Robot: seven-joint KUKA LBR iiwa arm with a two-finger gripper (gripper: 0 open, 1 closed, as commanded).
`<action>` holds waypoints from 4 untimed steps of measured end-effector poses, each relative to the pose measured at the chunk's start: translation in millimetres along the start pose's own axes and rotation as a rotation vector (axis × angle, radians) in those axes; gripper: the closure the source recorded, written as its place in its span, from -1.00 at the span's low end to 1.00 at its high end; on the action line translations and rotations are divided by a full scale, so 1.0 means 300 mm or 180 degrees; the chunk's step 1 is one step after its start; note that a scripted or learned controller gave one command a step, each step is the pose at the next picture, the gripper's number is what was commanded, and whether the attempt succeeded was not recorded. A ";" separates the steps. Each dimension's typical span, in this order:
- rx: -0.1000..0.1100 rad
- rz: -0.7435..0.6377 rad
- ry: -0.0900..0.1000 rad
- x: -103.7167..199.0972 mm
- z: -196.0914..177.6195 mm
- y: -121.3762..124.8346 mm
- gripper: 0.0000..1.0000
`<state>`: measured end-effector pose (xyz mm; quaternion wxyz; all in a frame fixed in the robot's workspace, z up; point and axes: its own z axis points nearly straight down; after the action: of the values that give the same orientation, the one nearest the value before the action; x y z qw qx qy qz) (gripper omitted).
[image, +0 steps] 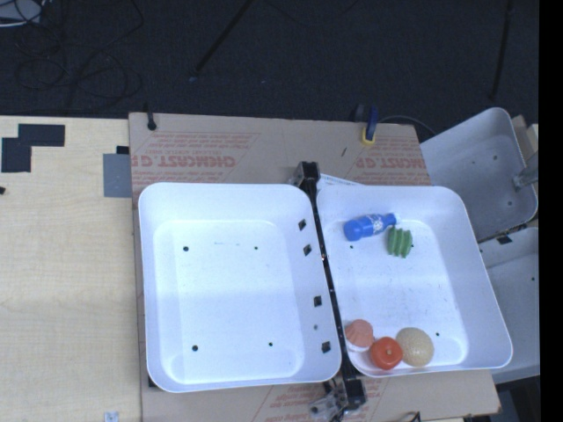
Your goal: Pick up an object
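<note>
The right bin point(457, 271) holds several small objects. A blue bottle point(369, 226) lies on its side near the back, with a green ridged piece point(400, 242) just to its right. At the front edge sit a pale pink round piece point(358, 332), a red tomato-like ball point(385, 352) and a beige ball point(414, 345), close together.
The left bin point(163, 280) stands beside the right one, joined by a black divider with clips point(318, 262). Both rest on a cardboard sheet point(229, 148) over a wooden bench. A grey metal plate point(484, 165) stands at the right.
</note>
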<state>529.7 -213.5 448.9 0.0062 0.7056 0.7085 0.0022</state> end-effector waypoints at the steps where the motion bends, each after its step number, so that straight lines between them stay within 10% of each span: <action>1: 0.0045 0.0018 0.0022 0.004 0.007 -0.186 -1.00; 4: 0.0038 -0.0002 0.0016 -0.001 -0.269 -0.175 -1.00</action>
<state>476.2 -213.5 528.9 0.0002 0.7054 0.7088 -0.0002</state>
